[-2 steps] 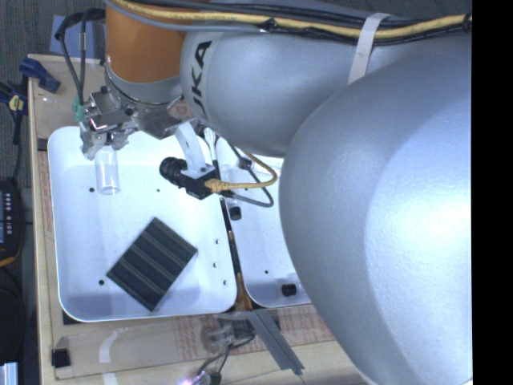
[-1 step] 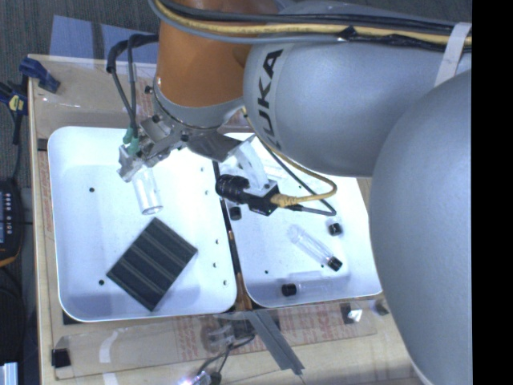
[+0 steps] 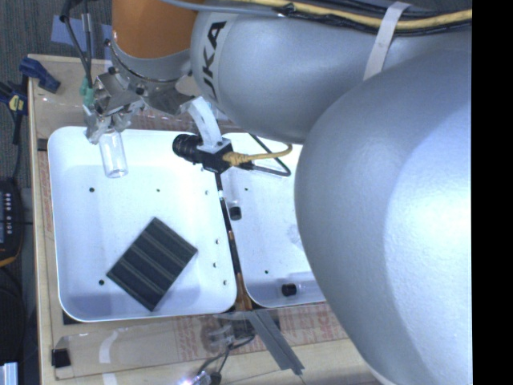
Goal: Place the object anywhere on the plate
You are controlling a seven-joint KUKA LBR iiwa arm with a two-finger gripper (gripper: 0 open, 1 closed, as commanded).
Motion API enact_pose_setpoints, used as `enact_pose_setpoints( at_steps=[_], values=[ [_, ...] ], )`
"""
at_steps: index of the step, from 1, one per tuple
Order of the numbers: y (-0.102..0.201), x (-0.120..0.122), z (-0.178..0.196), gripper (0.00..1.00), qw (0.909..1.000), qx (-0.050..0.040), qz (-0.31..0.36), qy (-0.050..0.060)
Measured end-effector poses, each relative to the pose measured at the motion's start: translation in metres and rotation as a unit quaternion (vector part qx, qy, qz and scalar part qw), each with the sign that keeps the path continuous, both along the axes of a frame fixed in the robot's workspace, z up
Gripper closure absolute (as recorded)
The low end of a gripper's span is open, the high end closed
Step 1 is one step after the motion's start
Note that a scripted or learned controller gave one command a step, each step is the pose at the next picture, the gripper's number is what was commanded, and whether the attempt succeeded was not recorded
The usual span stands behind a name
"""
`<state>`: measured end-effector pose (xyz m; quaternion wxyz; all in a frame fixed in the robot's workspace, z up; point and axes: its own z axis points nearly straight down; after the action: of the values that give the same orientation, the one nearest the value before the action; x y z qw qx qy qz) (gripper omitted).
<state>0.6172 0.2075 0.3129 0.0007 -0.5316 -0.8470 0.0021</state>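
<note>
The gripper hangs over the left bin's far corner, its clear fingers apparently released around nothing, with the dark ribbed plate lying diagonally toward the near side.

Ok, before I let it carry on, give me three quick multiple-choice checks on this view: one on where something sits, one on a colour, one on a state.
1. Where does the dark ribbed plate lie?
A. in the left bin, near its front edge
B. in the right bin
C. on the bench outside both bins

2. What colour is the band above the arm's wrist?
A. blue
B. orange
C. green

3. How does the clear object at the gripper stand relative to the plate?
A. resting on the plate
B. apart from it, at the bin's far corner
C. tucked under the plate

Answers:
1 A: the plate lies flat on the left bin floor toward the front.
2 B: the orange band shows at the top of the view.
3 B: bare white floor separates the object from the plate.
</note>
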Motion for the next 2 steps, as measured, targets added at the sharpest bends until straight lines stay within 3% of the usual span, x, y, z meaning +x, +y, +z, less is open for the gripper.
enact_pose_setpoints(
  at_steps=[1, 2],
  values=[
    [-0.011, -0.085, 0.051, 1.00, 0.9813, 0.0012, 0.193, -0.001],
    [-0.006, -0.112, 0.052, 1.00, 0.9754, 0.0012, 0.220, 0.000]
  ],
)
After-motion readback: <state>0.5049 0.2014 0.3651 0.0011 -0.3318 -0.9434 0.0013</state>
